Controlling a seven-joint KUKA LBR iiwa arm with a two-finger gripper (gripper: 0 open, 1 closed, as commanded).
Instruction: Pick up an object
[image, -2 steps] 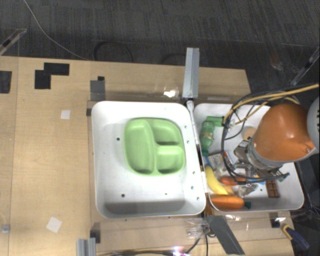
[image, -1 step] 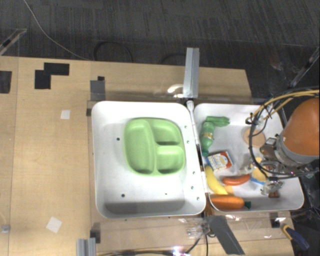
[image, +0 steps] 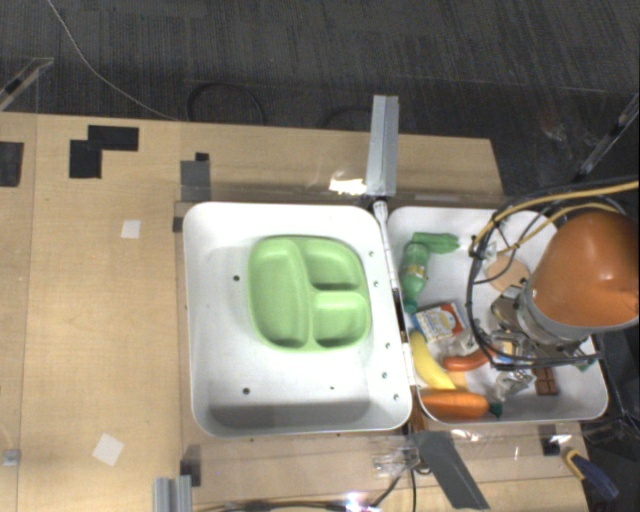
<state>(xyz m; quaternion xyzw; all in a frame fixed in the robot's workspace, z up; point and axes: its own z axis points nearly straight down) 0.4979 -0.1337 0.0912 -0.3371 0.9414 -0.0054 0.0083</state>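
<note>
Arm's orange band (image: 590, 268) over right bin (image: 560, 215), jaws' opening hidden

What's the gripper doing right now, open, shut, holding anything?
Gripper: cannot be told; it sits low in the right bin, over the toy food.

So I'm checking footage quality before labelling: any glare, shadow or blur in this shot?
Camera view: mostly sharp; a dark shadow lies along the near wall of the left bin; a bright glare spot sits by the metal post; the small items under the arm are cluttered and hard to resolve.
</note>
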